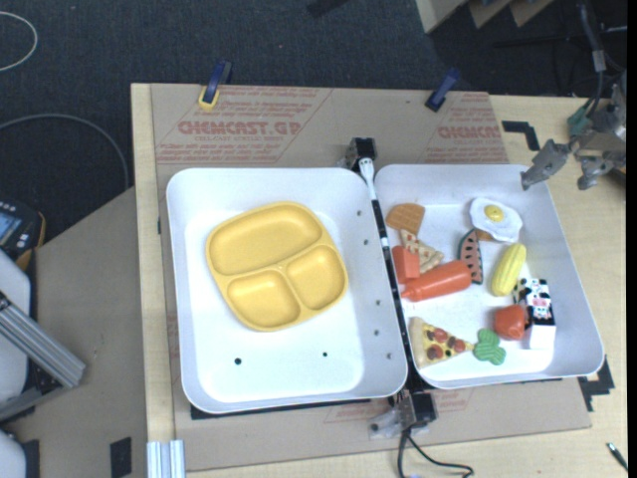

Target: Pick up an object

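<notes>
Toy food fills the right bin (567, 267) at centre right of the frame: a fried egg (496, 218), a corn cob (509, 268), a watermelon slice (471, 256), an orange carrot (435, 283) lying nearly level, two pizza wedges and a small milk carton (538, 312). The gripper (569, 166) hangs at the upper right just outside that bin's top right corner, its two prongs spread apart and clamped on nothing. So every candidate lies down and to the left of it, the egg nearest (the yellow plate (276, 265) in the left bin is well apart)
</notes>
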Robot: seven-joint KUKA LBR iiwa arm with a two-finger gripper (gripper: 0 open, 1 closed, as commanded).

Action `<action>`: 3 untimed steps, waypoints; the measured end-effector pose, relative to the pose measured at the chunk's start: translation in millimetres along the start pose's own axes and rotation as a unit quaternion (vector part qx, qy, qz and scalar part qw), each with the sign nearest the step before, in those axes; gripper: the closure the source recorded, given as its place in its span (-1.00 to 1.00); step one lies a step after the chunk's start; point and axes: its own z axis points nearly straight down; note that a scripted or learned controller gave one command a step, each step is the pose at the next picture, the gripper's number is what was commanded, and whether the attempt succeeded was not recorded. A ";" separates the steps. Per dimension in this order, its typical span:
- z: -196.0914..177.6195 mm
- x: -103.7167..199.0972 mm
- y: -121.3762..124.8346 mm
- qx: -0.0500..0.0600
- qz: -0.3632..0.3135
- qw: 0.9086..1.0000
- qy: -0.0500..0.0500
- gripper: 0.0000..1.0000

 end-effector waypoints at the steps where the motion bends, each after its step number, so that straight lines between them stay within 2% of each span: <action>1: -8.2 0.8 2.6 -0.007 -0.002 1.000 -0.002 -1.00; 3: 111.2 17.1 5.2 -0.003 -0.002 1.000 0.000 -1.00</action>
